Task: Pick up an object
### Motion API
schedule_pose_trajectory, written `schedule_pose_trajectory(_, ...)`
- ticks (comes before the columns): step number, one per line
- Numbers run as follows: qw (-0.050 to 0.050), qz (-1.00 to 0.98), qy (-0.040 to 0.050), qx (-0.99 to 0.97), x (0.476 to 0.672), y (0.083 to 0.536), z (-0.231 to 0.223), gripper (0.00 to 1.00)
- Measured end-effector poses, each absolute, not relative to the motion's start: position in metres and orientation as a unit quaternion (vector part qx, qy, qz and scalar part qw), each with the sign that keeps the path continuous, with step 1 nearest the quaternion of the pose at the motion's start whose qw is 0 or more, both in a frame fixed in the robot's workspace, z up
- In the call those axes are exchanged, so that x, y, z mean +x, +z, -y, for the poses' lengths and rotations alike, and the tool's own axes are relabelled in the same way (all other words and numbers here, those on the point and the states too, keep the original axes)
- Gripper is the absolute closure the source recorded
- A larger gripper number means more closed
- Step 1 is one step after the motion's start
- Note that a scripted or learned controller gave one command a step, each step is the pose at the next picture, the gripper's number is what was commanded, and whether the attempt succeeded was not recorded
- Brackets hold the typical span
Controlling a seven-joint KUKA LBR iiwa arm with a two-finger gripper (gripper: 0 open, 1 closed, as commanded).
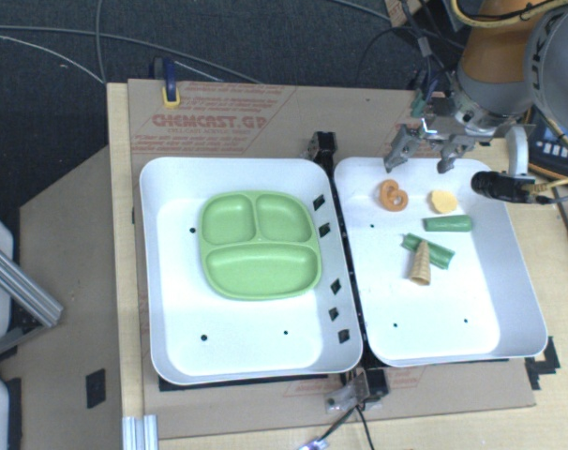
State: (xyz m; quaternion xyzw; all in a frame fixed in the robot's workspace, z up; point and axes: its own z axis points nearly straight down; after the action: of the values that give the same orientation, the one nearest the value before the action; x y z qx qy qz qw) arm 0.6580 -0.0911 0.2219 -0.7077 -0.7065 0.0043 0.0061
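Bench: a brown board carries two shallow white bins side by side; red print runs along its far edge; a blue and yellow clamp grips its far left corner.
Left bin: glossy white with rounded corners; a pale green plate with three compartments lies at its middle; bare floor lies open along the near edge and both near corners.
Right bin: same white shell; its things cluster in the far half; the near half is open floor.
Divider: black clips dot the seam where the two bins meet.
Gripper: hangs over the far edge of the right bin, near its far left corner; two dark fingers stand spread apart with nothing between them; they touch none of the things.
Ring: small orange-brown loop, just near of the gripper, toward the far left of the right bin.
Yellow piece: rounded, smooth, right of the ring and apart from it.
Green bar: flat, lying crosswise just near of the yellow piece.
Green block: short, slanted, at mid-bin; a tan ribbed cone lies against its near side, touching it.
Arm: grey shell with an orange band at the bench's far right corner.
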Motion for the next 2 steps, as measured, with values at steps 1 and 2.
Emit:
schedule_pose_trajectory(1,0.001,0.707,0.0,-0.707,0.661,0.23,0.091,0.0)
schedule_pose_trajectory(2,0.003,0.707,0.002,-0.708,0.655,0.181,0.099,0.0)
